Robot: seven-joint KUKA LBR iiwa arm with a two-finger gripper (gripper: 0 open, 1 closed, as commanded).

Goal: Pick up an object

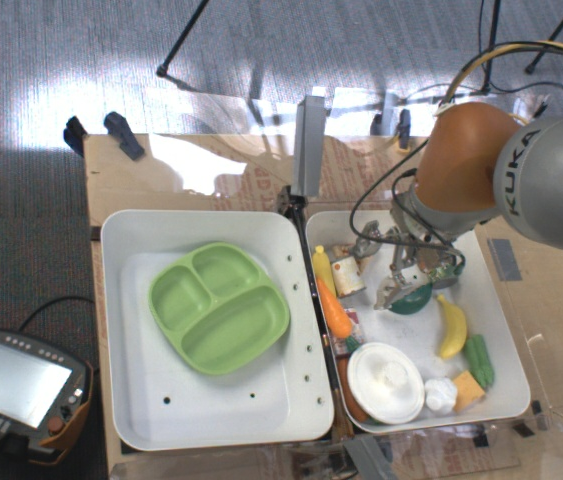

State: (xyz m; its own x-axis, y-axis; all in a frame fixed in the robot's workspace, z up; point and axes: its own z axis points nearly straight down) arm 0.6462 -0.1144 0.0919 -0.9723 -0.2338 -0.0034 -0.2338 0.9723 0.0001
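Looking down at the bench, I see the gripper (389,268) hanging over the right bin (511,353), its metal fingers spread apart with nothing between them. Just beside the fingertips lies a dark green bowl (413,299), round and glossy. Near it sit a curved yellow banana (451,326), a bumpy green pickle (479,359), an orange wedge (468,390) and a white lump (440,396). A smooth white round lid or dish (385,381) lies at the bin's near side. Along the bin's left wall run an orange carrot (335,314) and a yellow bottle (321,262). The left bin (131,388) holds a matte green divided plate (220,306), three compartments.
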